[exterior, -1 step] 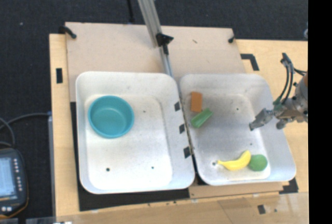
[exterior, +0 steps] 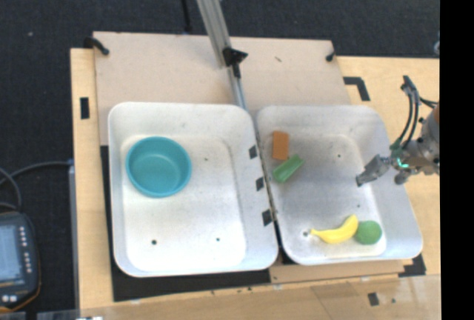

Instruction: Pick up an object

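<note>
The right bin (exterior: 326, 122) holds an orange block (exterior: 280, 145) with a green block (exterior: 287, 169) just below it, both near the bin's left wall. A yellow banana (exterior: 335, 230) and a round green fruit (exterior: 368, 232) lie side by side at its front right corner. My gripper (exterior: 381, 178) hangs over the bin's right rim, open, with nothing between its fingers. It is well right of the two blocks and above the banana and the fruit in the view.
A teal bowl (exterior: 158, 166) sits in the left bin (exterior: 185, 237). A slanted metal rail (exterior: 211, 7) rises from behind the gap between the bins. The bench edge runs along the front.
</note>
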{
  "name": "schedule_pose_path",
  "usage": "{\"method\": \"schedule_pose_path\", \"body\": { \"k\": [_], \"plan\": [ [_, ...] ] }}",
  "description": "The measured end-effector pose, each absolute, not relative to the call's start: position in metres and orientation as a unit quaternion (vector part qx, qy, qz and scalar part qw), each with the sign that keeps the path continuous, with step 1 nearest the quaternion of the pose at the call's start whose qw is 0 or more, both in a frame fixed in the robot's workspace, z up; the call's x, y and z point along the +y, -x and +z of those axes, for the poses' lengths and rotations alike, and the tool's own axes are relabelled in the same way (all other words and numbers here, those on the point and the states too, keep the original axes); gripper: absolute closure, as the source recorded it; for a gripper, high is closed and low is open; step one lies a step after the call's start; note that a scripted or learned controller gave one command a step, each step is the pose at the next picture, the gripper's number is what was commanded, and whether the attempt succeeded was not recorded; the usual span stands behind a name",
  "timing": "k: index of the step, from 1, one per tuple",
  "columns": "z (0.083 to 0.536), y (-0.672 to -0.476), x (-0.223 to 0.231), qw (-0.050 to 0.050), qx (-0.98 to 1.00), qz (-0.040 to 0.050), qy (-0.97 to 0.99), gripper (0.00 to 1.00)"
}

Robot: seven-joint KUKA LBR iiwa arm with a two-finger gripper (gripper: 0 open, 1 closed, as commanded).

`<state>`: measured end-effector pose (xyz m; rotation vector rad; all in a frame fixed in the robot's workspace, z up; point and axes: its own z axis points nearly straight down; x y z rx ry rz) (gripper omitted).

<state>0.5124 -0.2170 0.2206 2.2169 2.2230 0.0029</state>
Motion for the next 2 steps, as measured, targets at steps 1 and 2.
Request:
{"method": "schedule_pose_path", "body": {
  "k": [1, 2],
  "plan": [
    [0.161, -0.517, -0.212, -0.001, 0.707, -0.0015, -0.707, 0.0],
    [0.113, -0.512, -0.204, -0.001, 0.707, -0.0015, -0.708, 0.0]
  ]
}}
